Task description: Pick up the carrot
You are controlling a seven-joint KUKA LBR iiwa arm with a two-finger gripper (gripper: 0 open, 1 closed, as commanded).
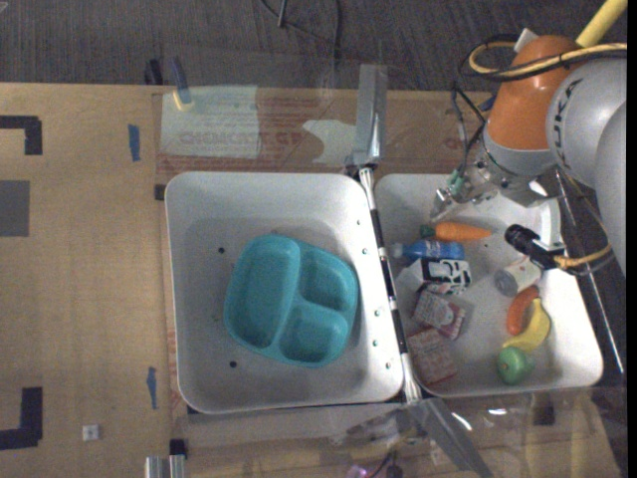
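carrot (461,232): lies in right bin (587,357), upper part, long axis left-right | gripper (453,195): just above it in view, toward far wall | finger state: cannot tell

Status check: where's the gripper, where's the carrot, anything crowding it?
Gripper low in right bin, just above carrot. Carrot lying flat, not gripped. Blue carton close beside carrot.

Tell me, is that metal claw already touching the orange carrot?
Cannot tell. In the camera view the end effector hangs just above the carrot in the right bin, but the slanted angle hides any gap or contact.
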